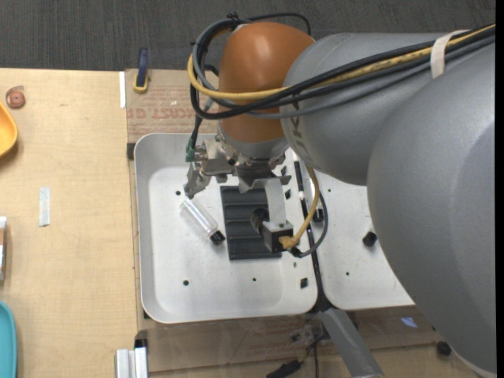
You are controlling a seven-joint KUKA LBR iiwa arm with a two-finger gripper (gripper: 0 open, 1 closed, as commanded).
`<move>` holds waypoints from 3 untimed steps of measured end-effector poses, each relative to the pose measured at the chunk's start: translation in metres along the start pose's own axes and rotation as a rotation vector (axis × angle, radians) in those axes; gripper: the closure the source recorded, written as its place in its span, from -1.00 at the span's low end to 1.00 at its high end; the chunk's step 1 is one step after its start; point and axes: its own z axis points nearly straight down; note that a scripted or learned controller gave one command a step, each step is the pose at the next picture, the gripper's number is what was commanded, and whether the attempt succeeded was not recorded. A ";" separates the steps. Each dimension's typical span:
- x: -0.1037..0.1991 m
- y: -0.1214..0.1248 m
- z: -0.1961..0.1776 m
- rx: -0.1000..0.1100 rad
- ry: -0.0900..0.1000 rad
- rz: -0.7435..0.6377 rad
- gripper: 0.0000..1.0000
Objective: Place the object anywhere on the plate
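1. The big grey arm (409,172) comes in from the right and covers much of what I can see. Its orange band (260,61) sits over the back of the left bin, with yellow and black cables looped around it.
2. The tabletop (71,211) is light wood. A bit of an orange thing (6,132) and a bit of a blue thing (6,341) peek in at its left edge.
3. Two shallow white bins sit side by side. The left bin (157,290) is easy to see. The right bin (354,282) is mostly under the arm.
4. The tool (236,181) hangs low over the left bin. It is a dark block with metal bits. I cannot tell if it is spread or pressed together.
5. A small clear tube with a dark cap (201,220) lies on the floor of the left bin, just left of the tool. I think this is the object to move. It is not in the tool.
6. I cannot pick out a plate. So the job looks like it is at the start: the tube must be picked up and then put down on the plate.
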 end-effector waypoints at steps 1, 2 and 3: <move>-0.003 0.000 -0.008 0.003 -0.002 0.006 1.00; -0.003 0.000 -0.008 0.003 -0.002 0.005 -1.00; 0.008 0.042 0.129 -0.003 0.001 -0.671 -1.00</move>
